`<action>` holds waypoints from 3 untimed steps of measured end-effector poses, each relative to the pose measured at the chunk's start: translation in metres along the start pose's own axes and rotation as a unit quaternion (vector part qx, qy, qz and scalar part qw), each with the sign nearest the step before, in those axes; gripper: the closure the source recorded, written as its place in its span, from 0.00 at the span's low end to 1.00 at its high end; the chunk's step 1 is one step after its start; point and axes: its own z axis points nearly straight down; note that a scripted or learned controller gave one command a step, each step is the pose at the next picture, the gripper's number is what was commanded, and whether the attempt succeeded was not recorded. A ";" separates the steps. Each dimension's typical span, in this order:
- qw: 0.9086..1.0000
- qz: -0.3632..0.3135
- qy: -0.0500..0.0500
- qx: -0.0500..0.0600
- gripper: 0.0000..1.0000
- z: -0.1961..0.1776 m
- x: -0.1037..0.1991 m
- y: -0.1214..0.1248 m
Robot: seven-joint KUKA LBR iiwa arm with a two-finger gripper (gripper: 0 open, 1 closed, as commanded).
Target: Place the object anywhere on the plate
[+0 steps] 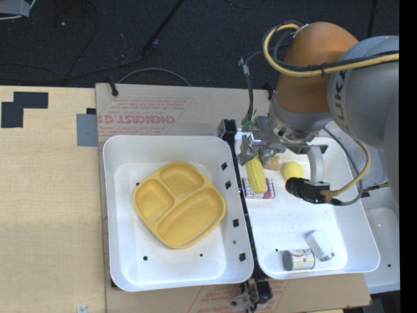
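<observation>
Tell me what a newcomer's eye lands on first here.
The yellow divided plate lies alone in the left bin. The arm's orange band looms at upper right, with the gripper down at the right bin's far left corner, just above a yellow corn cob. Two small cans lie at that bin's near edge.

I see the yellow divided plate (pixel 180 204) in the left bin (pixel 124 253). Right of the plate, across the bins' shared wall, my gripper (pixel 255 154) sits over a corn cob (pixel 255 175) and pink packet (pixel 266 192). Farther right lies a small can (pixel 298 259).
</observation>
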 end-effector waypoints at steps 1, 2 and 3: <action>1.000 -0.001 0.000 0.000 1.00 0.007 0.063 -0.001; 1.000 0.000 -0.001 0.001 1.00 0.025 0.112 -0.009; 1.000 0.001 -0.001 0.000 0.00 0.024 0.110 -0.008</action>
